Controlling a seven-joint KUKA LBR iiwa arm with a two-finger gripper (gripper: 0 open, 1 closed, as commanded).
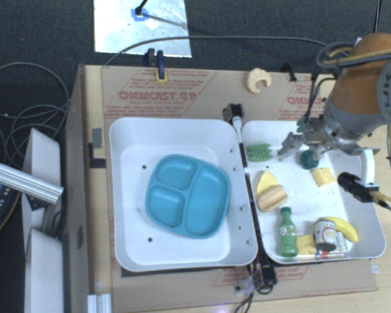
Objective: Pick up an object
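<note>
The right bin (371, 204) holds several toy foods. A teal round object (309, 159) lies near its far side, directly under my gripper (304, 147), which hangs low over it; whether they touch is unclear. A green leafy piece (259, 152) lies to the left of the gripper, and a small yellow cheese block (323, 176) just in front of the teal object. Toward the near side are a yellow wedge (267, 180), a tan bread piece (272, 197), a green bottle (287, 232), a can (326, 235) and a banana (344, 227).
A blue divided plate (187, 195) lies in the left bin (127, 175). A tan pastry-like toy (259, 80) sits on the cardboard behind the bins. The arm's grey and orange body (365, 77) looms over the right bin's far right corner. Cables trail at left.
</note>
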